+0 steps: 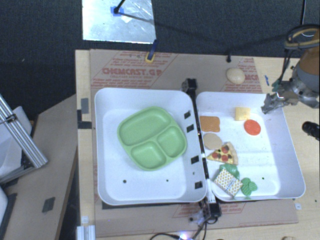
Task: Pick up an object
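The left bin (pixel 102 134) holds a green tray (pixel 151 138) with three compartments. The right bin (pixel 290 169) holds food toys: an orange slab (pixel 209 123) at 10 o'clock, a tan disc (pixel 212 141) below it, a pizza slice (pixel 223 154), and a packet (pixel 227 181) with a green leaf (pixel 248 186) at 7 o'clock. A yellow block (pixel 242 113) and red disc (pixel 252 127) sit near 12 o'clock. The gripper (pixel 270 104) hovers at the bin's 1 o'clock corner, holding nothing visible; whether it is apart or together cannot be told. An egg (pixel 235 75) lies on the surface (pixel 55 134).
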Robot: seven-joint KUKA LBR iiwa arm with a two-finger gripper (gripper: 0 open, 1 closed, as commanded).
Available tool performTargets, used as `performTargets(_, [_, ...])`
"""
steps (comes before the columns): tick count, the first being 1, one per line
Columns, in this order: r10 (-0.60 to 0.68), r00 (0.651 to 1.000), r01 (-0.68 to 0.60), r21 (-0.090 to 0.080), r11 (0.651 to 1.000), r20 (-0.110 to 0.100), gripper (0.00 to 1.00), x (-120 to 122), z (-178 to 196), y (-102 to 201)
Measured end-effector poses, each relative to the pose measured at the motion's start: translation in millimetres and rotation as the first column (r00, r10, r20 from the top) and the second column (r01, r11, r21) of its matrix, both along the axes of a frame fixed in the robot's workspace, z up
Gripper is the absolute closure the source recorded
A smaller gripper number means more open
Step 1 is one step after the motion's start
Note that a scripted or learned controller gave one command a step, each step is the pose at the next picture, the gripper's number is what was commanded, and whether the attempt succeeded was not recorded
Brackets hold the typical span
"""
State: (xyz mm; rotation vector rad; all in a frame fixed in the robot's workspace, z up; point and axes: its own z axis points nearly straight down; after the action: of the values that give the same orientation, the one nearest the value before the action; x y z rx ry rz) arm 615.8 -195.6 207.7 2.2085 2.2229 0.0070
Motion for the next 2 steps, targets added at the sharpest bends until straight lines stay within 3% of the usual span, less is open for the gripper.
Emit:
performTargets(1, [0.000, 1.000, 0.000, 0.001, 1.000, -0.004, 1.00, 1.4, 18.5, -0.1])
performTargets(2, [0.003, 1.000, -0.003, 0.004, 1.000, -0.007, 1.00, -15.1, 28.0, 55.3])
